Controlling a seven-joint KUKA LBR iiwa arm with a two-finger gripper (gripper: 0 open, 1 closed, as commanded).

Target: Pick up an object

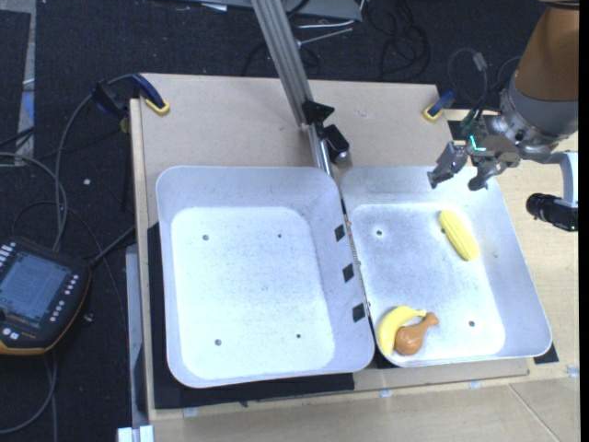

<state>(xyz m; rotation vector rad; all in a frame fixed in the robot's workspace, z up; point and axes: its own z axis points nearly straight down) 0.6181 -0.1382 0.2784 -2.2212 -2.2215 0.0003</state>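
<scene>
Gripper above the right bin, nothing between its fingers

Gripper (463, 175) sits at the far right of the camera view, over the far edge of the right bin (525, 302). We see its two dark fingers (444, 173) spread apart, pointing down and to the view's left, with bare bin rim and bench showing in the gap. We see no object between them. The arm (552, 53) comes in from the upper right, its orange band above the grey wrist.

Three objects lie in the right bin. We note a corn cob (458, 234), yellow, lying on the bin floor nearer the far side, just below the gripper in the view and apart from it. Near the front edge we see a banana (394, 322), curved, and a drumstick (413, 333), orange-brown, lying against the banana's inner curve; the two touch. Both are well apart from the corn cob and from the gripper.

The left bin (248, 274) lies beside the right one, their inner edges overlapping along the middle. Both bins rest on the bench (230, 122). A pendant (32, 293) with a screen lies on the dark floor to the view's left, cables running from it.
</scene>
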